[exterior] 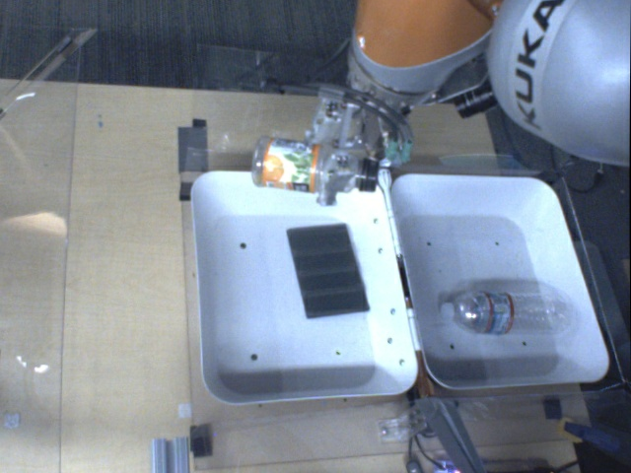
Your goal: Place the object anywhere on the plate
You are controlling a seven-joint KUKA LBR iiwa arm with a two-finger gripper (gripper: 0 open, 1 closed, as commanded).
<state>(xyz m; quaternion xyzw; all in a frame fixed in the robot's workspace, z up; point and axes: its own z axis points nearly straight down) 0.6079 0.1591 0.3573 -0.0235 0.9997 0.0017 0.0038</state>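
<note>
A small can (280, 164) with an orange and green label hangs on its side over the far rim of the left bin (227, 294). My gripper (323, 169) is shut on the can's right end, with the can sticking out to the left of the fingers. The plate (328, 269), a dark ribbed rectangle, lies flat on the floor of the left bin, in front of and slightly right of the can. The grey and orange arm comes down from the upper right.
A clear plastic water bottle (508, 311) lies on its side in the right bin (552, 215). The divider between the two bins runs just below the gripper. Bare wooden bench stretches to the left.
</note>
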